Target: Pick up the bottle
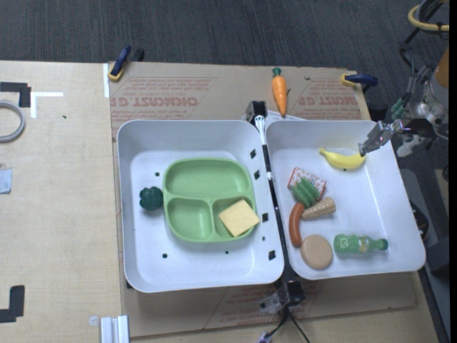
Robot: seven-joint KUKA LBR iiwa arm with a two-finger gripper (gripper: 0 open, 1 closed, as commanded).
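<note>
Dark carpet lies beyond the counter, which carries a cardboard sheet and two white bins side by side: a left bin and a right bin.

Bottle: one, green, lying on its side in the right bin. Its long axis runs roughly left to right across the view. The narrower cap end points to the right wall of the bin; the wider end points toward the round bun, which lies just beside it. The bottle sits near the front edge of the bin.

Other contents of the right bin, counted:
- one banana, well apart from the bottle, toward the far wall;
- one sausage, beyond the bun from the bottle;
- one cone;
- one green vegetable piece on one red-and-white cracker.

Left bin: one green divided tray holding one yellow cheese wedge, and one dark green broccoli just beside the tray.

One carrot lies on the cardboard, outside both bins.

Gripper: positioned over the far right corner of the right bin, near the banana and well apart from the bottle. Whether its fingers are spread or pressed together cannot be told at this resolution. Nothing is visible between them.
</note>
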